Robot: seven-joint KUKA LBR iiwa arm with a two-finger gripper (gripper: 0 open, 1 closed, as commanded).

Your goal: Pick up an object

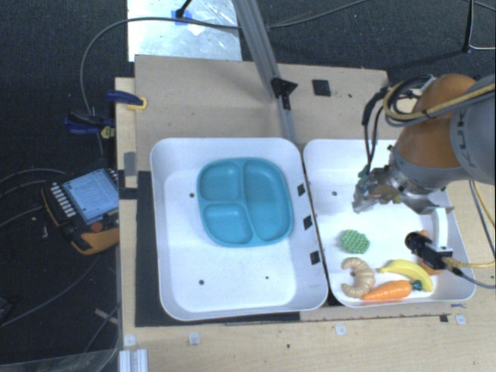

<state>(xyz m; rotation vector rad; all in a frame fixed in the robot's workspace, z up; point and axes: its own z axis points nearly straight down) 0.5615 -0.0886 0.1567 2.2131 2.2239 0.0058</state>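
Over the right bin (325,169) the arm's bulk hides the far corner. Its gripper (370,196) hangs blurred above bare floor. Nearer lie a banana (403,268), partly hidden, a carrot (386,291), a tan curl (358,276), a green lump (355,242).

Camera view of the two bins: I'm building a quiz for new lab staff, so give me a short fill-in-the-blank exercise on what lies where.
1. The blue divided plate lies in the ____ bin of the view.
2. The plate has ____ compartments.
3. The orange carrot lies right beside the yellow ____ in the other bin.
4. The round knobbly item above the beige croissant-shaped piece is coloured ____.

Missing words: left; three; banana; green
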